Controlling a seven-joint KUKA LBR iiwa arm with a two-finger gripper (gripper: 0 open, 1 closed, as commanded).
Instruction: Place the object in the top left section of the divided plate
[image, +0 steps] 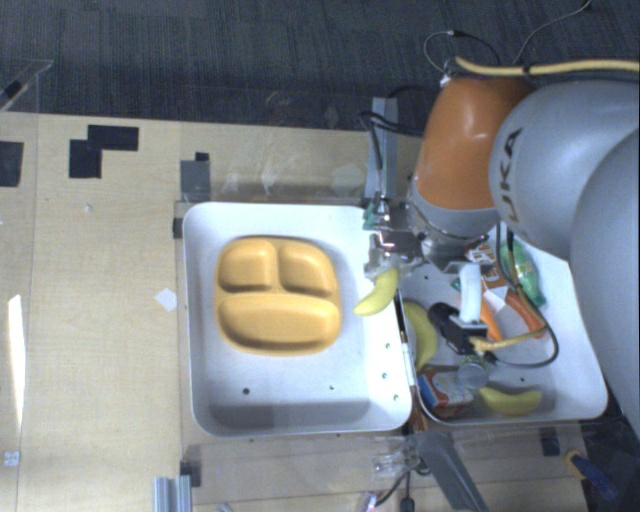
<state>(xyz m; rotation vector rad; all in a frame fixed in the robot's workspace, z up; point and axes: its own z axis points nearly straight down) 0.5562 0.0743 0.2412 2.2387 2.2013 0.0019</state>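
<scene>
The grey arm (560, 180) w/ its orange band fills the upper right, reaching down to just right of the yellow divided plate (277, 295). The left bin (300, 410) holds that plate, which sits toward the bin's upper left; the right bin (580, 390) lies to the plate's right, crowded w/ items. Plate has two small sections on top and one wide section below, all bare. The gripper (385, 265) hangs just right of the plate, near the wall between the bins, w/ a small yellow banana (378, 293) pinched between its fingers, tilted, lower end pointing toward the plate's right rim but apart from it. Further right of the plate: another banana (512, 401) at the right bin's bottom, plus a green item (524, 270) up top.
</scene>
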